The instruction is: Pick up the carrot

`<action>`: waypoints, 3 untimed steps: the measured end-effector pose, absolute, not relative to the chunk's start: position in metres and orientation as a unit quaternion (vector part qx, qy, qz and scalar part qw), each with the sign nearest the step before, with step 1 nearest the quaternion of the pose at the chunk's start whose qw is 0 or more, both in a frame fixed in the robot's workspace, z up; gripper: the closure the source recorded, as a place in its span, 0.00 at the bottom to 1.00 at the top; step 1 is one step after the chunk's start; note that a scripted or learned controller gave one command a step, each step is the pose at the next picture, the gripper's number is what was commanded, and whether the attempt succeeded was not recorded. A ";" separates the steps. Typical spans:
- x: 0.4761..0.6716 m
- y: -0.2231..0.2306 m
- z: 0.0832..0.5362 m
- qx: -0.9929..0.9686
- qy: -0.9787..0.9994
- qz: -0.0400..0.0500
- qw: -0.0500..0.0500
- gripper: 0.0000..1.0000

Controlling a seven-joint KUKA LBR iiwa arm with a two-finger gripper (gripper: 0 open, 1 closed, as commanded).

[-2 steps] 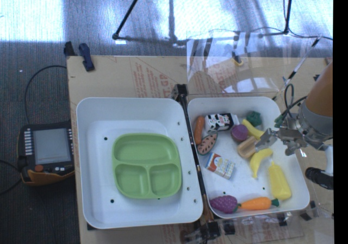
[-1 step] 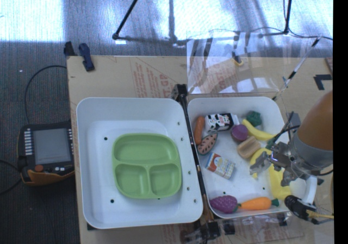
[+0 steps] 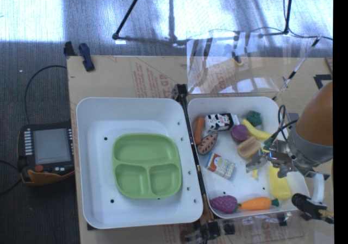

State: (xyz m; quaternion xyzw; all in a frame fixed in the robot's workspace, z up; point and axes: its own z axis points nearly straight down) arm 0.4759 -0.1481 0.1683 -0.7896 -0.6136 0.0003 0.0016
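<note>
The gripper (image 3: 260, 162) hangs low over the right side of the right bin (image 3: 217, 105), its metal fingers pointing left beside a tan bread slice (image 3: 248, 148); whether they are spread or closed I cannot tell, and nothing shows between them. Just near of it lies a yellow block (image 3: 280, 187). The carrot (image 3: 256, 204), smooth orange with a green tip, lies along the bin's near wall, touching a knobbly purple grape bunch (image 3: 224, 203) on its left. Farther in sit a small carton (image 3: 221, 166), a watermelon slice (image 3: 207, 143), an orange sausage-shaped piece (image 3: 199, 127), a black-and-white milk carton (image 3: 220, 122), a purple round thing (image 3: 239, 132), a banana (image 3: 256, 130) and a dark green item (image 3: 254, 118). Bare white floor shows at mid-bin, near the small carton. The left bin (image 3: 87, 129) holds a light green, three-compartment plastic tray (image 3: 147, 164), with open floor all around it.
</note>
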 end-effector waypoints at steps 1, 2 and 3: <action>0.476 -0.155 0.174 -0.750 -0.662 0.001 0.002 0.00; 0.476 -0.152 0.172 -0.762 -0.647 0.000 0.002 0.00; 0.476 -0.148 0.173 -0.758 -0.652 0.001 0.002 0.00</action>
